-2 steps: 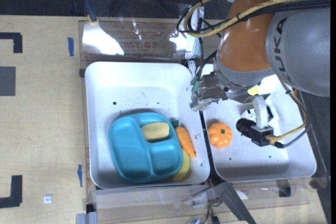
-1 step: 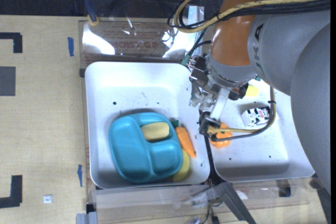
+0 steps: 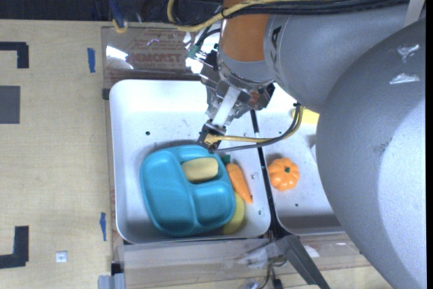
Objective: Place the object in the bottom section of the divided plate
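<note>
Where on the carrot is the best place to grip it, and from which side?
Grip the carrot at its thick orange middle, from straight above, with the fingers across its width. It lies flat, wedged between the blue plate and the bin wall, so a sideways approach probably has no room.

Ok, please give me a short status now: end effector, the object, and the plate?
End effector low at far rim of blue divided plate, left bin. Yellow object lying in a plate section. Carrot along plate's right edge; small pumpkin in right bin.
</note>
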`<action>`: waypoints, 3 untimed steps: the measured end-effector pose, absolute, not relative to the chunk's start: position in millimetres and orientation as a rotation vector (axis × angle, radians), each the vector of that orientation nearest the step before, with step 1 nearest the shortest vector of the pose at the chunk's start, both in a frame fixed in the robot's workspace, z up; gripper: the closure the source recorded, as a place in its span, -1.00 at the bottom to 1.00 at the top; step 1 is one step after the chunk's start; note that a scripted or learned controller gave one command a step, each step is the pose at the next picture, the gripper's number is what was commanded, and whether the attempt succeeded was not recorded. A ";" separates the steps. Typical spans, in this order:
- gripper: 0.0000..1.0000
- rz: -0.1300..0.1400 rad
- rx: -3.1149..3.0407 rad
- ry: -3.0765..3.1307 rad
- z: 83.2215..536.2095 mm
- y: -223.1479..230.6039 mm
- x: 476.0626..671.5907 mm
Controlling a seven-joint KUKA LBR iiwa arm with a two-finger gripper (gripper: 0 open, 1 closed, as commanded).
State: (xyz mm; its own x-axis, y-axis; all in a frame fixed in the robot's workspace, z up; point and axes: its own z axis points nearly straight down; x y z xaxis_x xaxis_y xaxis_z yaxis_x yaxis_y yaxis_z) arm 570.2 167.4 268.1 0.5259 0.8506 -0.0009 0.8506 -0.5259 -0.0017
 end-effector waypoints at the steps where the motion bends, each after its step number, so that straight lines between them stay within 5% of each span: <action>1: 1.00 -0.001 -3.002 -0.927 286.7 167.8 548.0; 2: 1.00 -0.005 -3.005 -0.912 335.8 224.1 538.1; 3: 1.00 0.006 -3.075 -0.642 279.5 162.7 579.8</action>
